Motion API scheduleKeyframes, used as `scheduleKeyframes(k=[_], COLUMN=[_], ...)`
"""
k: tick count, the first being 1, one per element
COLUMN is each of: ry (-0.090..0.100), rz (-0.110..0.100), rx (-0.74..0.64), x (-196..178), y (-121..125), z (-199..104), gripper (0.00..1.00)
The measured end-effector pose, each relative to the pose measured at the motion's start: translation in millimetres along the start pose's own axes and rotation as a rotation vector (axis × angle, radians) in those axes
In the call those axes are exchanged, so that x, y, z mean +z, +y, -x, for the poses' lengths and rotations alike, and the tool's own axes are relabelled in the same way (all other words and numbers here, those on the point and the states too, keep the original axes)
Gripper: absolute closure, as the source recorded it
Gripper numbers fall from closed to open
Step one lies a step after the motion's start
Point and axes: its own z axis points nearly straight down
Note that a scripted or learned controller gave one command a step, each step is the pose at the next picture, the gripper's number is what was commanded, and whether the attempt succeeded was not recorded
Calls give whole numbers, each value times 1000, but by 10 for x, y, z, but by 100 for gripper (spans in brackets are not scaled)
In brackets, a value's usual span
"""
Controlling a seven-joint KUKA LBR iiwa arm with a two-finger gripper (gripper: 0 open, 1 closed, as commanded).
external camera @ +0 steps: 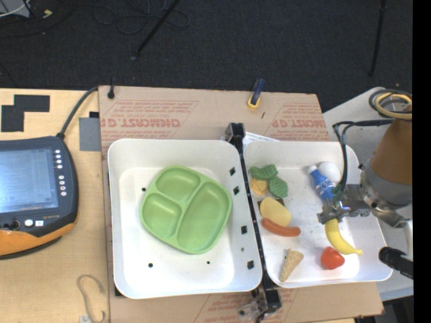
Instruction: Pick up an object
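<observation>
The gripper (335, 210) hangs low over the right bin (269, 271), right at the upper end of the toy banana (339, 238). Whether it is clenched or released I cannot tell, and nothing visibly sits in its grasp, so the pick looks not yet done: the banana lies on the bin floor.

Around the banana, a blue-and-white bottle (323, 179) lies just above it, close beside the gripper, and a red toy strawberry (332, 258) sits just below. Left of the banana are a hot dog (281, 229), a potato-like yellow piece (275, 211), green leaves (269, 178) and an ice-cream cone (291, 263). The bottle is the likeliest thing to crowd a grasp. The left bin (128, 261) holds a green divided plate (186, 208).
</observation>
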Motion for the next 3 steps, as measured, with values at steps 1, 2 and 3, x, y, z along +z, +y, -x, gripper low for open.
scheduleKeyframes(k=[1, 2, 3], ry=[1, 4, 4], rz=[-3, -8, -7], rx=[0, -4, -5], x=[-243, -141, -195], y=[6, 10, -19], z=[9, -551, -1133], gripper=[100, 100, 100])
